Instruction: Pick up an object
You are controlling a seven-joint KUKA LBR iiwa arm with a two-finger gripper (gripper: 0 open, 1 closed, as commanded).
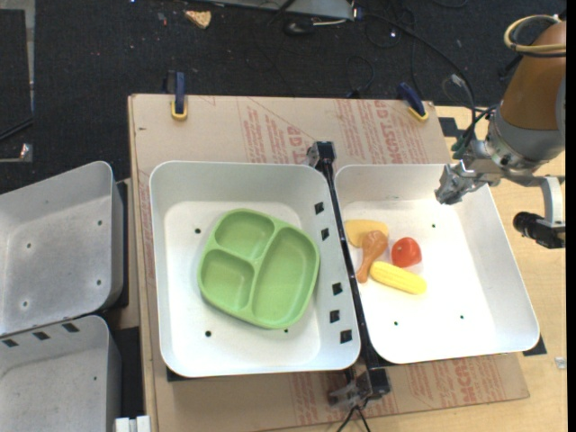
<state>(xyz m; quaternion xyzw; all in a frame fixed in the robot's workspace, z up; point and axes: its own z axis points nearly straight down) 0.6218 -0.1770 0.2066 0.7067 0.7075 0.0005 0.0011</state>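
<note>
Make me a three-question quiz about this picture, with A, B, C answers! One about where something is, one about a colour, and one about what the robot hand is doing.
1. Where is the green plate?
A. left bin
B. right bin
C. on the floor

2. What colour is the round toy beside the corn?
A. blue
B. red
C. purple

3. Where is the gripper?
A. pressing on the plate
B. lifting the corn
C. up by the right bin's far edge

Answers: 1 A, it lies inside the left bin. 2 B, it looks red like a tomato. 3 C, it hangs at that rim, away from the toys.
</note>
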